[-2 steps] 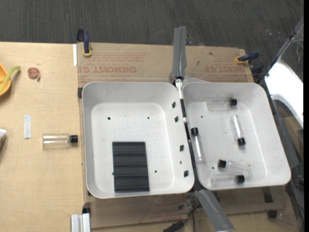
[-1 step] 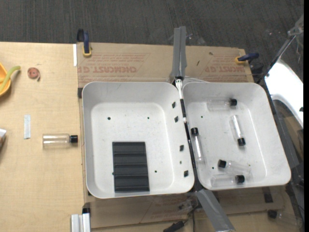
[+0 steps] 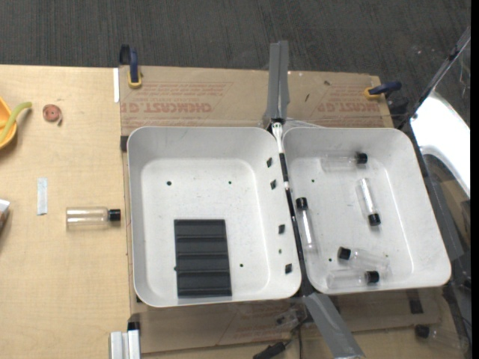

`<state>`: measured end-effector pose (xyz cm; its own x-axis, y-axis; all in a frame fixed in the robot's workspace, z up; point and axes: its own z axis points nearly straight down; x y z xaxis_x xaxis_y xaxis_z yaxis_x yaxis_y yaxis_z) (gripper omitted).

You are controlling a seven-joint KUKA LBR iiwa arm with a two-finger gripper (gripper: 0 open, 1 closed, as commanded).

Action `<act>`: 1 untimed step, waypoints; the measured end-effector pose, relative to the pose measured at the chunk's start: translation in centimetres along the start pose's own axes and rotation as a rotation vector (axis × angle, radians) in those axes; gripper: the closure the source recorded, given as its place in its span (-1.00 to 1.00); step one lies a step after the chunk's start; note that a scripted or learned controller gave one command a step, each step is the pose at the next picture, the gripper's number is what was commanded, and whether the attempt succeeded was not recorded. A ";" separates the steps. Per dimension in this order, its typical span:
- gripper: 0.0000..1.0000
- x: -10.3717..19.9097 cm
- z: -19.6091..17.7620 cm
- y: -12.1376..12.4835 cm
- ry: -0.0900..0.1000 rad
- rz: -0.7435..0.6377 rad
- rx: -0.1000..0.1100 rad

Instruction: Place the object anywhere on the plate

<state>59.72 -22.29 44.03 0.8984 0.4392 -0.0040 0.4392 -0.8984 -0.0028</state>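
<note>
A dark ribbed rectangular plate (image 3: 202, 258) lies flat in the left bin (image 3: 150, 163), near its front edge. In the right bin (image 3: 408, 170) lie several clear vials with black caps. One vial (image 3: 343, 161) is at the back and another (image 3: 367, 200) is in the middle. A third vial (image 3: 304, 221) lies along the left wall, and more vials (image 3: 358, 268) are clustered at the front. Nothing rests on the plate.
A pale curved part of the arm (image 3: 443, 129) sits at the right edge, beyond the right bin. On the wooden bench to the left lie a clear bottle (image 3: 91, 215), a small white strip (image 3: 42, 197), a brown disc (image 3: 51, 112) and a yellow object (image 3: 7, 122). Clamps (image 3: 132, 66) hold the cardboard behind the bins.
</note>
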 end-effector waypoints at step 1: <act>-1.00 5.8 2.4 -1.6 0.000 0.111 -0.001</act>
<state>64.22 -18.34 41.65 0.9414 0.3372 -0.0046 0.3372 -0.9414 -0.0017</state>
